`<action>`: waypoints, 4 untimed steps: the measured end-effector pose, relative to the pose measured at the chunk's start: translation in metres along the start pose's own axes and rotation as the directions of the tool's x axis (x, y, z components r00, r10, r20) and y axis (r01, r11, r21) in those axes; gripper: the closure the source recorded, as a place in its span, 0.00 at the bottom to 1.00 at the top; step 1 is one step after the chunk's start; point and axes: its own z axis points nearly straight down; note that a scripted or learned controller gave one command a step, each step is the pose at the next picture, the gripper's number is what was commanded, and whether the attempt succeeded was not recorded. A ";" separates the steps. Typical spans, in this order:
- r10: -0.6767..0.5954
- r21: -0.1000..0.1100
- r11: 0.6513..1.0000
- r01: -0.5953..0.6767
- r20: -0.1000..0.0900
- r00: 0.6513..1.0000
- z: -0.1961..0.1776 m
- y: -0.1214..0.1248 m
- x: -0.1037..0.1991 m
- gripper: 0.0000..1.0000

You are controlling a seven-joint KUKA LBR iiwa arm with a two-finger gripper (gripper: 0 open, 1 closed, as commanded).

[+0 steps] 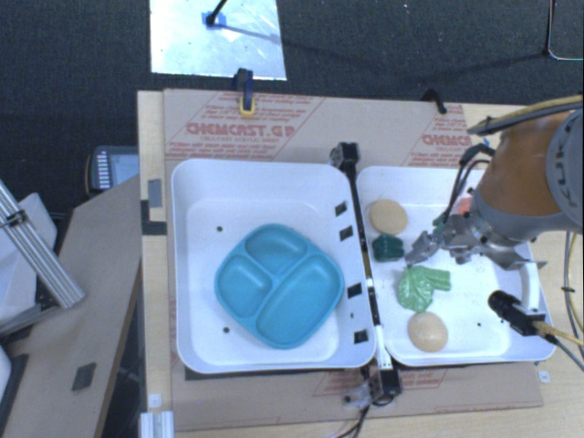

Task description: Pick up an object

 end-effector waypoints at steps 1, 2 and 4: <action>0.000 -0.005 1.000 0.000 0.002 1.000 0.060 0.001 -0.004 0.00; -0.002 -0.013 1.000 0.002 0.003 1.000 0.045 0.004 -0.004 1.00; -0.002 -0.009 1.000 0.002 0.002 1.000 -0.047 0.003 0.004 1.00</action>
